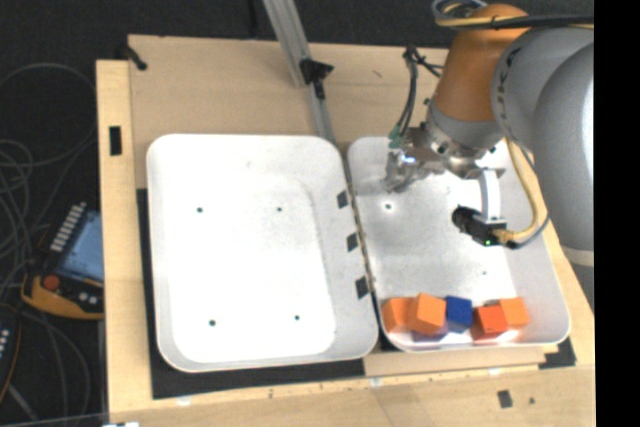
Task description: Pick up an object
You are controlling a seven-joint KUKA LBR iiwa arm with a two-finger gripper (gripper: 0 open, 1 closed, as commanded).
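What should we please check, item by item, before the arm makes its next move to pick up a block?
1. Blocks present in the right bin: ok. Orange blocks and a blue block sit along its near edge.
2. End effector over the blocks: not ok. It is near the bin's far left corner, well away from them.
3. End effector free of any load: cannot tell at this size.
4. Blocks spaced for a clean grasp: not ok. They sit packed in a row against the rim.
5. Path from the end effector to the blocks: ok. Bare bin floor lies between.
6. Cable clear of the blocks: ok. It hangs beside the wrist.
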